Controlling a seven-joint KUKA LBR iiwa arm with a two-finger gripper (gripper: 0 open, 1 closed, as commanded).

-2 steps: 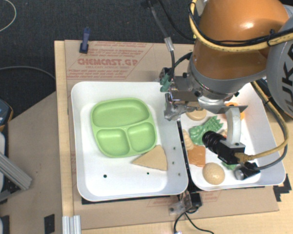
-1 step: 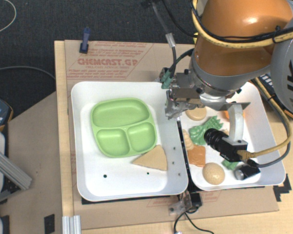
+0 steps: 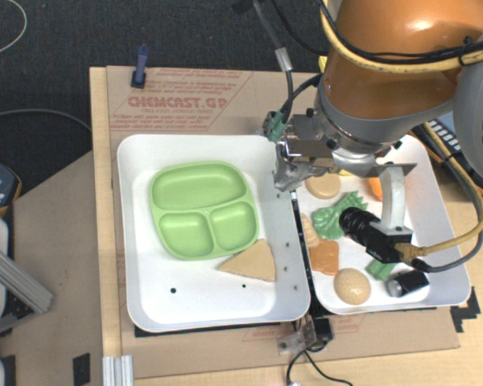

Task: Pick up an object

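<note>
My gripper (image 3: 290,174) hangs under the big orange and grey wrist, over the wall between the two bins near their far end. Just to its right in the right bin (image 3: 443,215) lies a round tan toy food piece (image 3: 323,186). In front of that sit a green leafy toy (image 3: 332,218), an orange block (image 3: 324,257) and a tan oval piece (image 3: 352,285). A small orange piece (image 3: 375,188) peeks out beside the arm. Nothing shows between the gripper's tips.
The left bin (image 3: 137,215) holds a green divided plate (image 3: 203,209) and a tan wedge (image 3: 251,262) near its front right corner. A small green bit (image 3: 377,268) and a pale piece (image 3: 308,228) lie in the right bin. The arm hides that bin's far part.
</note>
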